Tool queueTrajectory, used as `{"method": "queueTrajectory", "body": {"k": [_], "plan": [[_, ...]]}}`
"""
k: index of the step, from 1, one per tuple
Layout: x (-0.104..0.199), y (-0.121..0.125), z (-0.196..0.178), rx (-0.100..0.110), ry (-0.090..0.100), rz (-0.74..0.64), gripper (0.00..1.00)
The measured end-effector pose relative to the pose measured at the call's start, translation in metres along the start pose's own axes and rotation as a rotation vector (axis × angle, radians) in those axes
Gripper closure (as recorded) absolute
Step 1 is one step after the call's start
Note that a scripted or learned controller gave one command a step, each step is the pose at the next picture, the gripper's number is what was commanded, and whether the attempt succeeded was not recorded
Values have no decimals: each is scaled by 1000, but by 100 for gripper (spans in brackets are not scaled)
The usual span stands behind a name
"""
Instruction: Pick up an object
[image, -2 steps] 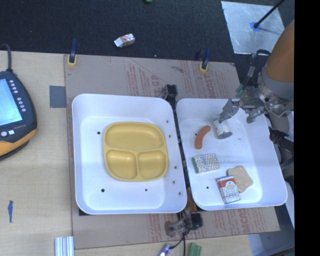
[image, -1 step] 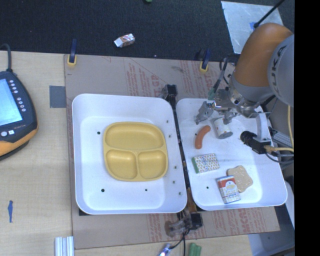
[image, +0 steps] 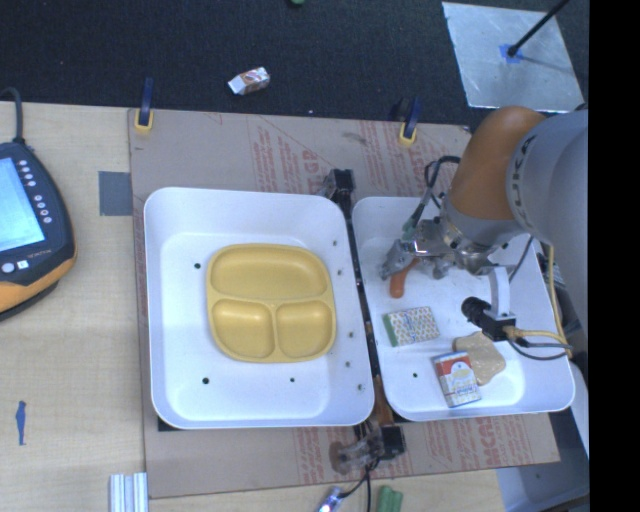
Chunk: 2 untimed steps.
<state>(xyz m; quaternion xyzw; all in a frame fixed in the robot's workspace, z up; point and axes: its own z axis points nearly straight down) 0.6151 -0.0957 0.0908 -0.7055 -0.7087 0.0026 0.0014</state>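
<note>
While gripper (image: 400, 262) hangs low, orange piece (image: 397, 285) just beneath, grip state unclear

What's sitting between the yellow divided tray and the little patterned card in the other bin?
In the camera view, just the bins' white rims lie between the yellow tray and the patterned card.

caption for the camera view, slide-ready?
Arm's gripper low in the right bin by an orange piece; yellow tray in the left bin.

Bright, even overhead light w/ soft shadows, whites of bins (image: 170, 300) near blown out, slightly soft focus.
</note>
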Motion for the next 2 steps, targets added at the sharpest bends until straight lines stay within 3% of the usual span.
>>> {"method": "queueTrajectory", "body": {"k": [1,2], "plan": [[-1,0,-11,0,-2,-2,100],[57,2,-102,-3,2,0,100]]}}
